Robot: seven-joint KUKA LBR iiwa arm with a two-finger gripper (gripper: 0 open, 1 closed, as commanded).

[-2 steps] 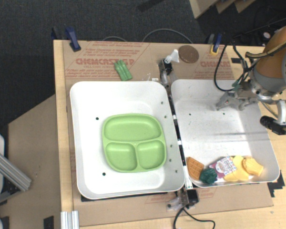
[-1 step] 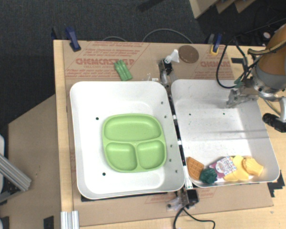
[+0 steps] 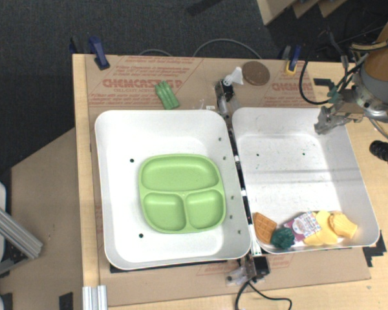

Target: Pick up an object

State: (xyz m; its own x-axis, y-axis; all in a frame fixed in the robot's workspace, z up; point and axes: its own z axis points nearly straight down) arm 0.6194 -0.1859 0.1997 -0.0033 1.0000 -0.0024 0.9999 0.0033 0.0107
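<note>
Bins lie side by side; a green divided plate fills the left. Small toy foods crowd the right bin's near edge, candidates for picking. Gripper hovers at its far corner; finger spread unreadable.

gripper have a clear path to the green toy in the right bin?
Probably yes. The gripper sits at the right bin's far edge; bare floor lies between it and the green toy, though the waffle crowds it.
</note>
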